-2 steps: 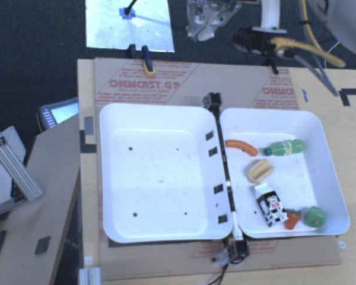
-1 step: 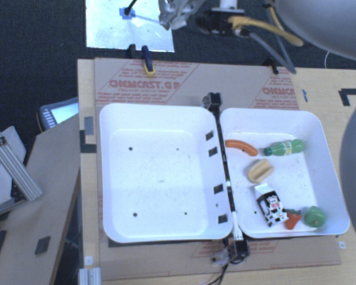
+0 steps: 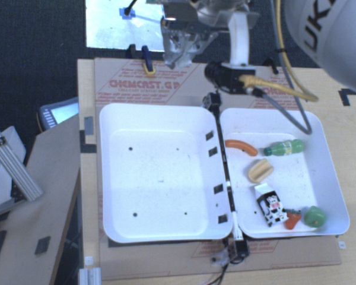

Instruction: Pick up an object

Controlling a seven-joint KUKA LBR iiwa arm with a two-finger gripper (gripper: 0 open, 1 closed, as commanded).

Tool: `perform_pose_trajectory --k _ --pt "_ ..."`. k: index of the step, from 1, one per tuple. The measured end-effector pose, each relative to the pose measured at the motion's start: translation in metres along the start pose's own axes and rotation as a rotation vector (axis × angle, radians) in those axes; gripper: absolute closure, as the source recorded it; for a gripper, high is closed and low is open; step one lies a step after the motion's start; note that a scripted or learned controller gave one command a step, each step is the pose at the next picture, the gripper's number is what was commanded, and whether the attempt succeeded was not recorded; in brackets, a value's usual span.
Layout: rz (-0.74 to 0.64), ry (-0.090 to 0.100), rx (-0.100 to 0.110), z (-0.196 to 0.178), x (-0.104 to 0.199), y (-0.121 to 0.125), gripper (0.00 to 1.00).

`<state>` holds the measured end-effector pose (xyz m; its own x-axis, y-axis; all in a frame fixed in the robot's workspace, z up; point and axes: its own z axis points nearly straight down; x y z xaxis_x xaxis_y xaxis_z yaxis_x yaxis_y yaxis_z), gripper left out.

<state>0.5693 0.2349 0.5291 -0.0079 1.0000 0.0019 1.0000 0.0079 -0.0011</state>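
Inside right bin (image 3: 329, 153): one sausage (image 3: 241, 146), one bottle (image 3: 285, 148), one bun (image 3: 260, 170).

Slanted overhead view of both bins (image 3: 166, 114)

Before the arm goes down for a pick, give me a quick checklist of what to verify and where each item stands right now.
1. Objects available in the right white bin: ok. An orange sausage-shaped toy, a green plastic bottle, a tan bun-shaped toy, a black-and-white carton, a small orange piece and a round green toy lie there.
2. Claw over a target: not ok. It hangs above the cardboard behind the left white bin.
3. Claw free of any object: ok, nothing shows between its fingers.
4. Finger opening: cannot tell, blurred.
5. Space around targets: ok for sausage, bottle and bun; not ok for carton, orange piece and green toy, which crowd together.
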Motion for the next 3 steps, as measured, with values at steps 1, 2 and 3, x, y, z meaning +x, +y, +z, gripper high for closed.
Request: perform_pose_trajectory --k 1,2,3 --pt "0.002 -0.001 -0.003 -0.006 -0.001 -0.002 1.00" --pt "0.007 -0.009 0.016 0.172 -0.021 -0.048 1.00" --pt "0.014 -0.005 0.002 0.191 -0.104 -0.085 1.00"
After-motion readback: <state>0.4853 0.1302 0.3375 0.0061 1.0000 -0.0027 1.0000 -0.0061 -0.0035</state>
